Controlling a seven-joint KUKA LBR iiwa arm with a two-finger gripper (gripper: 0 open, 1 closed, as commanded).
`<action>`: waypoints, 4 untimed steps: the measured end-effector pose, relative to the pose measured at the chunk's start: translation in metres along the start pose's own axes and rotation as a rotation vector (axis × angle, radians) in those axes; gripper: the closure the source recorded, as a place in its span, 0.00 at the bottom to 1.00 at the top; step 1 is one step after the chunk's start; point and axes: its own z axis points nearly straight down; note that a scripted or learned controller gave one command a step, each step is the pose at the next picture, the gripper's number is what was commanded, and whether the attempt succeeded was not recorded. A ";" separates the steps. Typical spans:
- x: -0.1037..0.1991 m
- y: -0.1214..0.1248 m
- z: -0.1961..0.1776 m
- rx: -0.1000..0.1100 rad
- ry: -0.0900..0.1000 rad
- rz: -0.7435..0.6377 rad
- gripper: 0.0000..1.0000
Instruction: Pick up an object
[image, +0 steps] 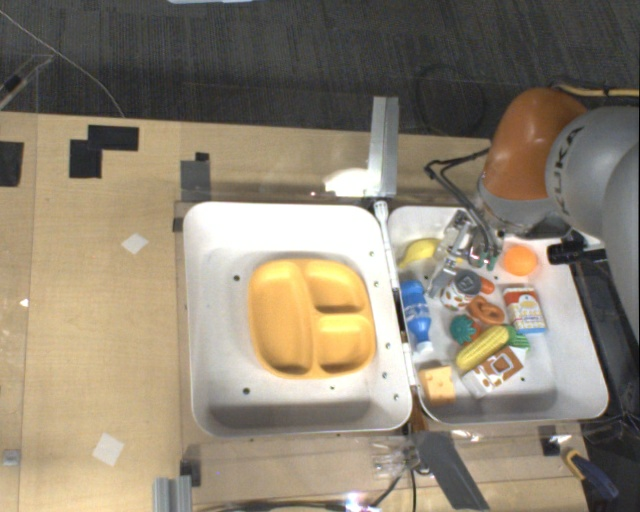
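Two shallow white plastic bins are sitting side by side on the table: the left bin (215, 300) is carrying one yellow divided tray (310, 315), the right bin (580, 370) a crowded pile of small toys. The metal gripper (458, 255) is hanging over that pile beside one yellow lemon (420, 250) and one blue bottle (415, 312); I cannot tell how far it is parted or whether it is holding anything. One orange ball (519, 261), one corn cob (481, 347) and one cheese cube (437, 383) are lying nearby. Crowding is risking a glancing, slipping grab.

- You see the divided tray (308, 315) in the left bin's (215, 300) middle.
- Your right bin (570, 385) holds the bottle (414, 315) along its left wall, the corn (482, 347) beside it.
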 end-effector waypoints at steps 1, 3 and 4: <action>0.000 0.000 0.000 0.000 -0.002 0.000 0.00; 0.053 0.038 -0.151 -0.026 -0.051 0.064 1.00; 0.111 0.066 -0.085 -0.017 -0.032 0.013 1.00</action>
